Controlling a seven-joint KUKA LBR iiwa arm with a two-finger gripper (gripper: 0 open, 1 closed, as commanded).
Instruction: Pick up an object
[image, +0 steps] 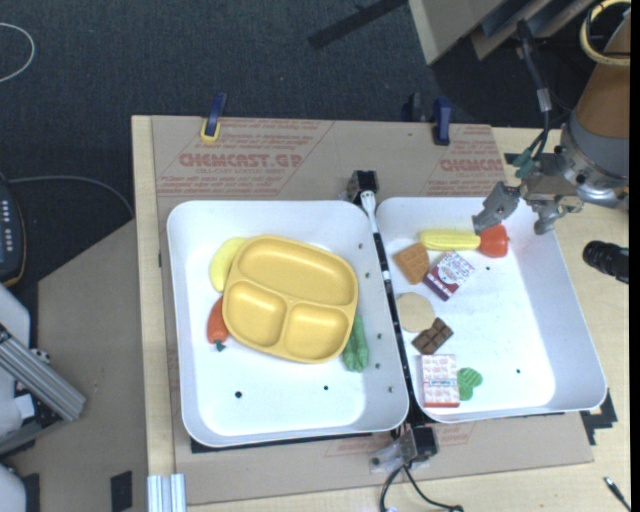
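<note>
Claw (522, 207) fingers were seen spread apart, nothing held, just above the red toy (494, 240) beside the yellow corn (449, 239). Lowering and squeezing were probably needed next.

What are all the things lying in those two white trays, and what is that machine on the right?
bins: 2, white, side by side on the bench
divided plate: 1, yellow, left bin, middle
yellow piece: 1, yellow, partly under the plate's upper left edge
orange-red piece: 1, at the plate's left edge
green piece: 1, at the plate's lower right edge
corn-like piece: 1, yellow, right bin, top
red piece: 1, right of the corn-like piece
brown wedge: 1, right bin, upper left
red-white packet: 1, beside the wedge
tan disc: 1, right bin, left side
brown block: 1, below the disc
patterned packet: 1, right bin, bottom
small green piece: 1, right of that packet
clamps: 2, at the board's top edge
arm: 1, grey with orange band, upper right
gripper: 1, open, above the red piece
</note>
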